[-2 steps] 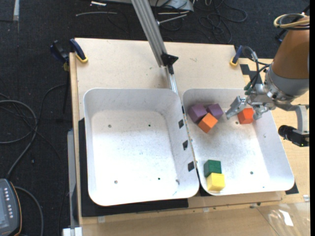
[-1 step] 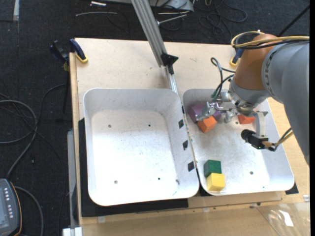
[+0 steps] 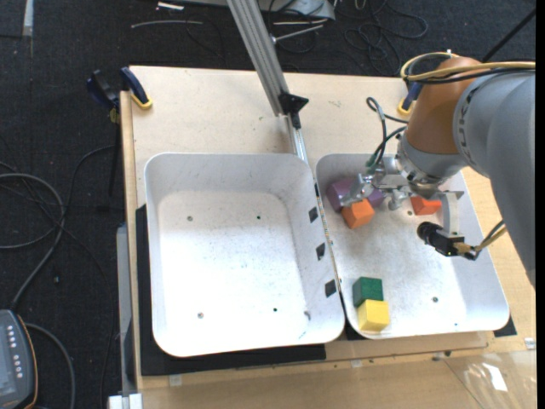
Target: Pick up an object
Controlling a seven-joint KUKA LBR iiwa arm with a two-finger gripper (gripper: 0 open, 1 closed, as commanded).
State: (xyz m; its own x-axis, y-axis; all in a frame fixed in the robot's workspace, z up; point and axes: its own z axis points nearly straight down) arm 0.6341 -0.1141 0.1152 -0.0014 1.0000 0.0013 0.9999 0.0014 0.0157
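The arm reaches in from the right, and its gripper (image 3: pixel 381 192) hangs low over the back of the right bin (image 3: pixel 477 301). An orange cube (image 3: pixel 358 213) lies just below and left of the gripper, touching or nearly touching it. A purple object (image 3: pixel 342 190) sits right behind the cube, against the bin's left wall. A small red-orange piece (image 3: pixel 424 204) shows on the gripper's right side, partly hidden by it. Near the bin's front, a green block (image 3: pixel 368 290) rests against a yellow block (image 3: pixel 373 315).
The left bin (image 3: pixel 170 313) stands beside the right one, with a shared raised wall (image 3: pixel 324 237) between them. A slanted metal rail (image 3: pixel 260 45) comes down to the bins' back edge. A black connector with a yellow cable (image 3: pixel 443 241) hangs beside the gripper.
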